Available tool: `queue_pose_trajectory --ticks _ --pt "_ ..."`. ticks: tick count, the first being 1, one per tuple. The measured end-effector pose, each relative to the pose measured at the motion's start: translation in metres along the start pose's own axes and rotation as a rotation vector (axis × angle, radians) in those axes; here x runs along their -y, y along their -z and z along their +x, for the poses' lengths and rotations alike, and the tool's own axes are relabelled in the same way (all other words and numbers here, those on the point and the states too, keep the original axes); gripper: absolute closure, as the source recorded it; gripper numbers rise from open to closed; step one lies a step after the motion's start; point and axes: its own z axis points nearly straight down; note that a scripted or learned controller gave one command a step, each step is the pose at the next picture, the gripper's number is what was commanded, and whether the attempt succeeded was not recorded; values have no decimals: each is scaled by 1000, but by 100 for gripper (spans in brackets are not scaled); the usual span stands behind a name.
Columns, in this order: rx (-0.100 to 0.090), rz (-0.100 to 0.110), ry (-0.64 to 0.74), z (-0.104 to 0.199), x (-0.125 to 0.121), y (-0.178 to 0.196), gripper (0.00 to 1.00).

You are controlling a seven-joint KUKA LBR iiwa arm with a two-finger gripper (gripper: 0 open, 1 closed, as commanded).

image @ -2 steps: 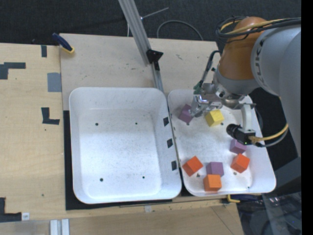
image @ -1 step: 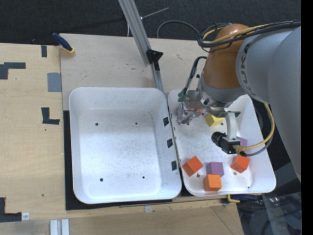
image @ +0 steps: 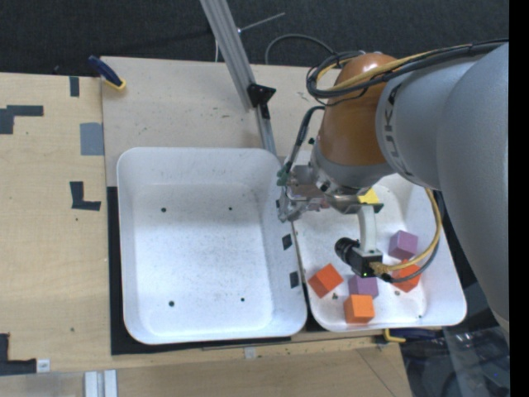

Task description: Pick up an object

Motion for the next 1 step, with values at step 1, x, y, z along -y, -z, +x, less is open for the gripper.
queue_pose_trajectory --ticks 1 --pt "-1 -3 3 54 14 18 100"
